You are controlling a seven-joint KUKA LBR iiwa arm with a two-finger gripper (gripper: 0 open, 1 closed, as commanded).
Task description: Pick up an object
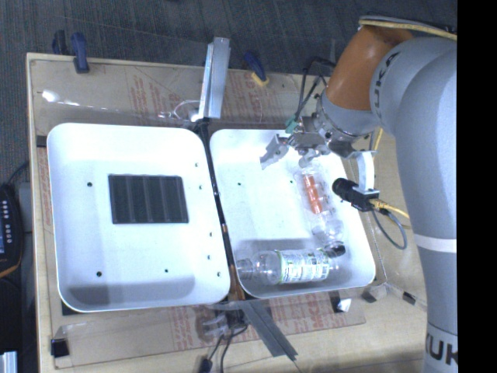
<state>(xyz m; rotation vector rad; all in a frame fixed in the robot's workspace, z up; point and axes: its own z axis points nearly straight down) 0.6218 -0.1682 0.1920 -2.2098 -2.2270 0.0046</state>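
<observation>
Two clear plastic bottles lie in the right bin (pixel 248 208). One with an orange label (pixel 314 195) runs slantwise along the right side. The other, with a white label (pixel 293 267), lies along the front wall. In the left bin (pixel 78 208) sits a dark grey ridged slab (pixel 147 199). My gripper (pixel 289 154) hangs over the back of the right bin, just above the upper end of the orange-label bottle. It is open, and its fingers (pixel 270 153) are spread with nothing between them.
A metal bar (pixel 213 80) stands at the back between the two bins. Blue clamps (pixel 78 51) hold the bench's rear edge. A black cable fitting (pixel 353 193) juts from the arm over the right bin's right wall.
</observation>
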